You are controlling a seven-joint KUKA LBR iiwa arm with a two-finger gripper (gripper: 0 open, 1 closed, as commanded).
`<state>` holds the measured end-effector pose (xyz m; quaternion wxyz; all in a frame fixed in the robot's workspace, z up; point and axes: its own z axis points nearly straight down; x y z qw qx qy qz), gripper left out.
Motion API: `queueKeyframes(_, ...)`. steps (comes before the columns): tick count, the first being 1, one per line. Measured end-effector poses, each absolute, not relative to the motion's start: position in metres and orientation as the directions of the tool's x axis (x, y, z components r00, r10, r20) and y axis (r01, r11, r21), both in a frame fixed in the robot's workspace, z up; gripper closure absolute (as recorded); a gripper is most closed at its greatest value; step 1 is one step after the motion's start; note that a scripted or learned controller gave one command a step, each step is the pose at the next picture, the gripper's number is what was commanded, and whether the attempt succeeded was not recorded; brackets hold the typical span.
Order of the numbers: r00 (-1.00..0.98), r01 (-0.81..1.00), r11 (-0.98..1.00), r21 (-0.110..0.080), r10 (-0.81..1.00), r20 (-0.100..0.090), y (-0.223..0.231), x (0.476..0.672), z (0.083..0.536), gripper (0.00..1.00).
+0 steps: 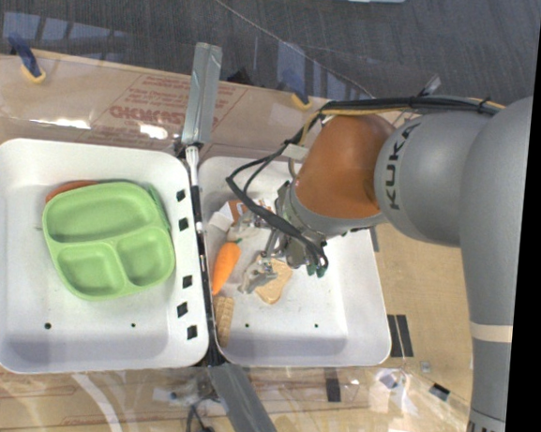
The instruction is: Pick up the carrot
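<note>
Although our gripper (pixel 263 274) hangs low over the right bin (pixel 357 307), the carrot (pixel 225 265) lies on the bin floor by the left wall, just beside the gripper and apart from it, so we judge the pick not yet made. We cannot tell how the gripper is set, since cables and the wrist crowd that spot. What we think is left: close on the carrot and lift it clear.

The carrot is a smooth orange taper with a green stub at its upper end, likely plastic. Below it lies a knobbly yellow corn cob (pixel 225 319), and under the gripper a flat tan piece (pixel 275 286) like a slice of bread. In the left bin (pixel 12 263) we see a glossy green divided plate (pixel 110 239) with three rounded wells. Both bins are shallow, white and matte on the worktop (pixel 429 281).
</note>
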<state>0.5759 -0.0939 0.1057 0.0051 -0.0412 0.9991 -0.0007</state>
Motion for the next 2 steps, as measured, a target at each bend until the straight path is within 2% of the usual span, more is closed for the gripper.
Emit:
queueKeyframes(1, -0.996, -0.088, 0.996, -0.006, -0.088, -0.014, -0.095, 0.578, 0.117, 1.0)
queueKeyframes(2, -0.974, 0.228, 0.974, 0.001, 0.228, -0.005, -0.039, 0.589, 0.194, 1.0)
